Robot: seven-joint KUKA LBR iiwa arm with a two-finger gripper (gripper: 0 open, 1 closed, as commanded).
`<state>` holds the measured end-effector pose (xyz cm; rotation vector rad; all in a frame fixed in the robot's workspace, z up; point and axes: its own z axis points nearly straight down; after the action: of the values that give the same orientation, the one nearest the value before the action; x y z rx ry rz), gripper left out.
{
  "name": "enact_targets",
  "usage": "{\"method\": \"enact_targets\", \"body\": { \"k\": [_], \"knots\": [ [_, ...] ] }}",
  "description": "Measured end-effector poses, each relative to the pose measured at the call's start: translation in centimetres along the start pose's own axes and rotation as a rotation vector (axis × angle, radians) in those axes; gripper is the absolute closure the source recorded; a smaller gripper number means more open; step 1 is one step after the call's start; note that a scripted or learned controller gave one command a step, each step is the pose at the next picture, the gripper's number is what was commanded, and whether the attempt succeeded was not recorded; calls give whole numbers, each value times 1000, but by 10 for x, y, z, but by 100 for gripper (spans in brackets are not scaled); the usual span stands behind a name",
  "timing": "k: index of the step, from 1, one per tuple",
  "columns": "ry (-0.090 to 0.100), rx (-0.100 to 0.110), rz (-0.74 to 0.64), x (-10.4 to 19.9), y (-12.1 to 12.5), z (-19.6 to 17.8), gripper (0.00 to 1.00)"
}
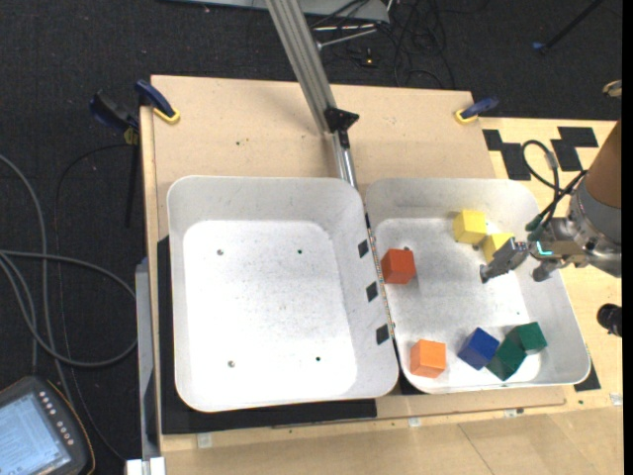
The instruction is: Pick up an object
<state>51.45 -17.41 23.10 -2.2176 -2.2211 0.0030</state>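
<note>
we count two white bins: the left bin [267, 295] and the right bin [435, 236]. in the right bin lie seven blocks: two yellow blocks [472, 227] [495, 246] touching near the far right, one red-orange block [398, 265] by the left wall, one orange block [428, 357] near the front, one blue block [480, 347], and two green blocks [531, 337] [507, 358] just beside the blue one. the gripper [521, 262] hangs over the right side of this bin, beside the yellow blocks; its two fingers stand apart with nothing between them. we can read no labels or writing.
</note>
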Motion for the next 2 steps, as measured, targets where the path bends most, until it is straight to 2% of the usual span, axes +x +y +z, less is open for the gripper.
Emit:
{"method": "enact_targets", "body": {
  "k": [1,2],
  "knots": [
    [-1,-4,2,0,1,-2,0],
    [0,1,2,-2,9,46,0]
  ]
}}
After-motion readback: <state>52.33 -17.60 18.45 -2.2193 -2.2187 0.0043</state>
